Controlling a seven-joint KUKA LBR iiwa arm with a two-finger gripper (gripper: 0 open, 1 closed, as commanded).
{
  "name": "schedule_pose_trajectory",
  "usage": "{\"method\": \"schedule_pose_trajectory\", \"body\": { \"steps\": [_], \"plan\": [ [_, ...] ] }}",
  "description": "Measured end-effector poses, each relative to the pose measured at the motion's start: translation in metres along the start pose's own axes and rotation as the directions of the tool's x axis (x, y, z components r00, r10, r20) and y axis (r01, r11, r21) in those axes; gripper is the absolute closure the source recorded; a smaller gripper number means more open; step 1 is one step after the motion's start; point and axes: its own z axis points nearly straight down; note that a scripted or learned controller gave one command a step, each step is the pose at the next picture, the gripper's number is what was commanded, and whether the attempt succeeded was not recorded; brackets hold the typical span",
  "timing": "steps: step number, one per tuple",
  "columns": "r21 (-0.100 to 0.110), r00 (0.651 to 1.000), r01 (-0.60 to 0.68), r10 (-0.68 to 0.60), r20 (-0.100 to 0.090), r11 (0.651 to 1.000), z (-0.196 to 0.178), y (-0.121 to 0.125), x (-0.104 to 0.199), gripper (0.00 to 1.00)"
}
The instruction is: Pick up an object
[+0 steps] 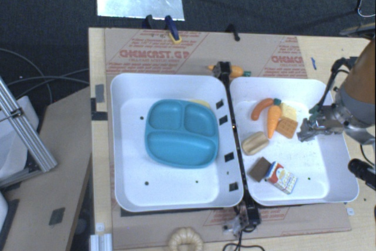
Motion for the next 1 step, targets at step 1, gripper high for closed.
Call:
{"method": "schedule_pose_trajectory", "body": {
  "steps": [1],
  "plan": [
    [0.002, 1.0, 0.001, -0.001, -0.001, 1.0, 0.0012, 0.0046, 0.0609, 1.0]
  ]
}}
